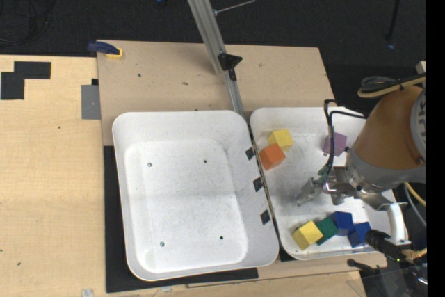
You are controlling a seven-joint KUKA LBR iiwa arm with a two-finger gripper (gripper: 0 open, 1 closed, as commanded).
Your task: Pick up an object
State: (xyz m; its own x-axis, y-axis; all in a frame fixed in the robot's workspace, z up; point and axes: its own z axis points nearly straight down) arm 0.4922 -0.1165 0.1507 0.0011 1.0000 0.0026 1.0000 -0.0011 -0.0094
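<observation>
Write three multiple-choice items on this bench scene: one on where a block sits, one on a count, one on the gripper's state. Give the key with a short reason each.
1. The orange block lies
A. in the left bin
B. in the right bin, touching the yellow block
C. on the bare bench

2. How many yellow blocks are in the right bin?
A. one
B. two
C. four

3. The gripper is
A. above the right bin's floor, nothing between its fingers
B. lifting the purple block
C. over the left bin

Key:
1 B: it sits against the yellow block near the bin's left wall.
2 B: a second yellow block lies at the near edge by a green block.
3 A: its fingers hang over bare white floor; the purple block sits apart.
</observation>
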